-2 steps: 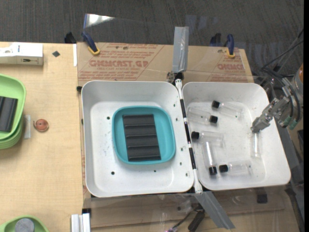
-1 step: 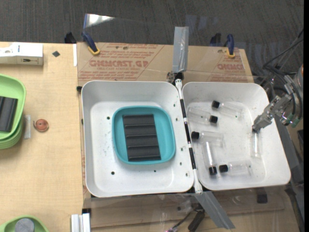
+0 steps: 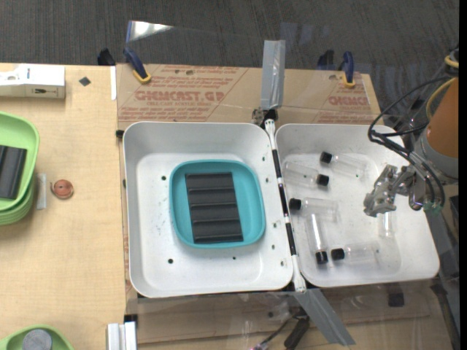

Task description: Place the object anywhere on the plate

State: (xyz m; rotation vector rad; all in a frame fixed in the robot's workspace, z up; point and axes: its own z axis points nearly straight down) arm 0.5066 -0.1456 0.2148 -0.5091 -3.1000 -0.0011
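Observation:
A teal plate (image 3: 253, 203) lies in the left white bin (image 3: 146, 254), with a black ridged insert (image 3: 213, 206) on its middle. The right white bin (image 3: 408, 265) holds several clear tubes with black caps. One tube (image 3: 346, 162) is at the back, one tube (image 3: 316, 232) lies lengthwise in the middle, and another tube (image 3: 359, 254) is near the front. My gripper (image 3: 377, 201) hangs low over the right side of the right bin, beside a tube (image 3: 385, 224) near the right wall. I see nothing clearly held in it.
Cables (image 3: 398, 126) loop above the wrist at the right edge. A stack of green dishes (image 3: 18, 195) sits at the far left of the bench, with a small orange disc (image 3: 63, 189) beside it. A white box (image 3: 33, 82) lies at the back left. Cardboard (image 3: 190, 93) lines the back.

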